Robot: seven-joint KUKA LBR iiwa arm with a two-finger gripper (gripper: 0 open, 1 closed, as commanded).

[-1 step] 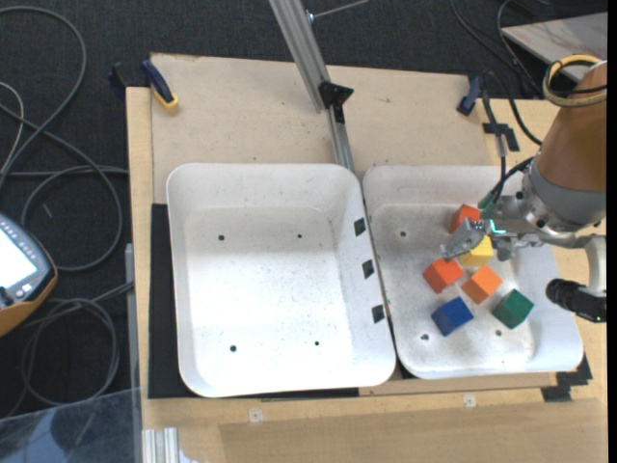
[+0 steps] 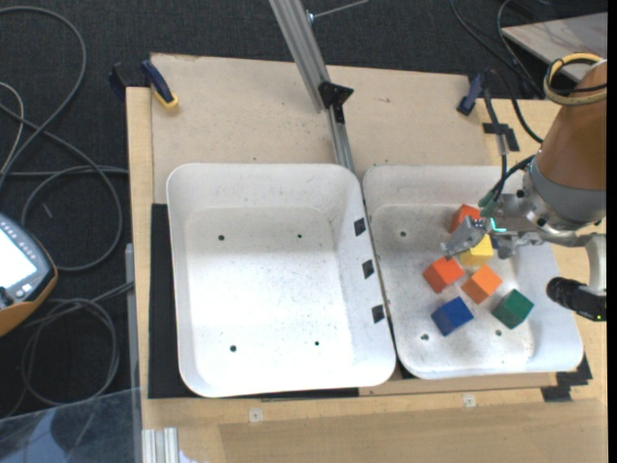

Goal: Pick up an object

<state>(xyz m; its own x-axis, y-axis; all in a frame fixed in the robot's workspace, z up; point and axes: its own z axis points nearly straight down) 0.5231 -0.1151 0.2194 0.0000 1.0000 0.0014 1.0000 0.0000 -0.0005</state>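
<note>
The fingers [image 2: 472, 239] hang low over the yellow block [image 2: 478, 250], just beside the orange blocks [image 2: 444, 274], apparently lining up a grasp; their opening cannot be told.

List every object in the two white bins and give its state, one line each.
Yellow block: lying under the gripper.
Large orange cube: resting on the right bin floor.
Small orange cube: resting, tilted.
Blue cube: resting.
Green cube: resting.
</note>
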